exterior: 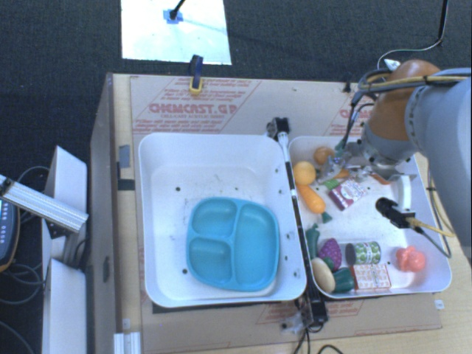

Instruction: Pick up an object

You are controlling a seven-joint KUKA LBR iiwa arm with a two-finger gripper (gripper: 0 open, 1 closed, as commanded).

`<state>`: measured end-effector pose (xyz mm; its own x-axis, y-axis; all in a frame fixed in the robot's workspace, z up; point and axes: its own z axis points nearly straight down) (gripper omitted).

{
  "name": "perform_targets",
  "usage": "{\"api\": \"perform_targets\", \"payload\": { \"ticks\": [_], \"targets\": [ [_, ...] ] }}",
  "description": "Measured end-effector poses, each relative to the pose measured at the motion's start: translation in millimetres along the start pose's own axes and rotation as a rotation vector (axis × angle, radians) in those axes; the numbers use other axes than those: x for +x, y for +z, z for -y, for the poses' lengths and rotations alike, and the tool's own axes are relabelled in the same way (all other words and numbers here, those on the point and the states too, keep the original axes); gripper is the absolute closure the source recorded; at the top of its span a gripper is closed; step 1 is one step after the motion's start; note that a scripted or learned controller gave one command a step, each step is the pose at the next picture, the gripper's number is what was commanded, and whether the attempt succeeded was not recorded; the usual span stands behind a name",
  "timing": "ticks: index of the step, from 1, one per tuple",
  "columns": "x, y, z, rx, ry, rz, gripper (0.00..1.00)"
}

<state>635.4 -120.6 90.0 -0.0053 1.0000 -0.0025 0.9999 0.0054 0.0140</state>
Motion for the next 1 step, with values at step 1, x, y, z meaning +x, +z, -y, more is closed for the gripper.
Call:
{"api": "perform_targets", "payload": {
  "ticks": [1],
  "targets": [
    [24.7, 7.9, -28.5, 0.036, 0.001, -0.002, 0.00]
  ]
}}
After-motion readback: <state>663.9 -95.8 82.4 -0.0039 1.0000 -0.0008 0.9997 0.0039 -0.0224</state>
